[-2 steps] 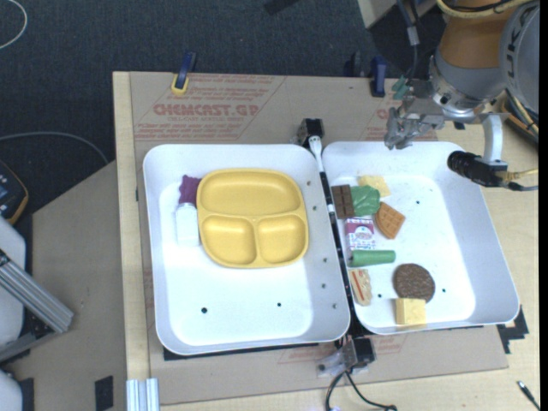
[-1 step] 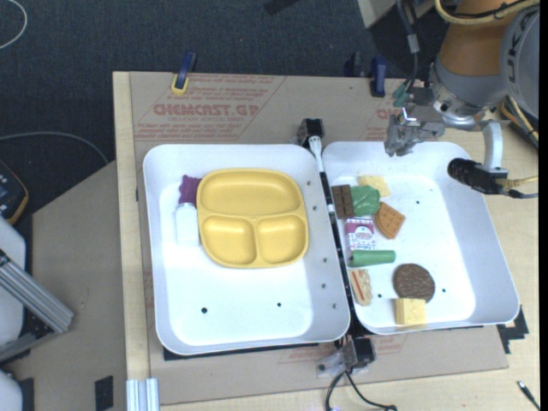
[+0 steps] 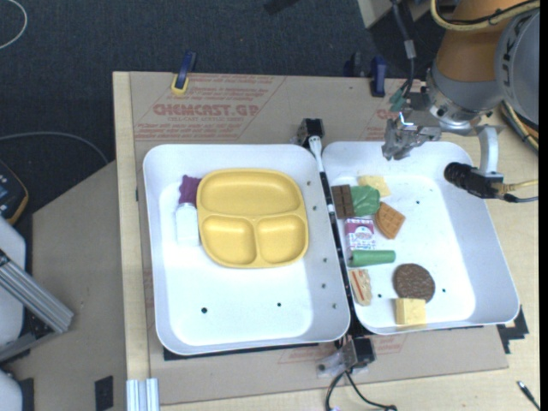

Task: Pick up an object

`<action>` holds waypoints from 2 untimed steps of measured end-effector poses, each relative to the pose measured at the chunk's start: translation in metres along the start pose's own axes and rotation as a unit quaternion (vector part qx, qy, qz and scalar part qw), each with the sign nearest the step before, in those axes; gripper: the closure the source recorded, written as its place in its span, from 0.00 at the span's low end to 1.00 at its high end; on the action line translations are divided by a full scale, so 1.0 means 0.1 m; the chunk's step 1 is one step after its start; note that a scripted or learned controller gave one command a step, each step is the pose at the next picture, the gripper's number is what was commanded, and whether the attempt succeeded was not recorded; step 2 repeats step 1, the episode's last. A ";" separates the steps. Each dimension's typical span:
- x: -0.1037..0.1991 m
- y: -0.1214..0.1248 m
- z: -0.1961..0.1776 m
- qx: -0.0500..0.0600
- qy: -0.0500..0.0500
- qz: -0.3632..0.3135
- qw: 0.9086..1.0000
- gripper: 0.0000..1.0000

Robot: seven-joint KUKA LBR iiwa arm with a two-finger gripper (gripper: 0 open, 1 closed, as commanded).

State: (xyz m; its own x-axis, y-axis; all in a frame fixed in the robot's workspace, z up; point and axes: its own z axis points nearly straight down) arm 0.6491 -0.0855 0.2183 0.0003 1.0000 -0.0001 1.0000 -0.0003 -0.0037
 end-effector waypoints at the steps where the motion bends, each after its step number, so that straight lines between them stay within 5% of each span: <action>1: -0.05 0.02 -0.10 -0.003 -0.001 0.000 1.000 1.00; 2: -0.05 0.02 -0.10 -0.003 -0.001 0.000 1.000 1.00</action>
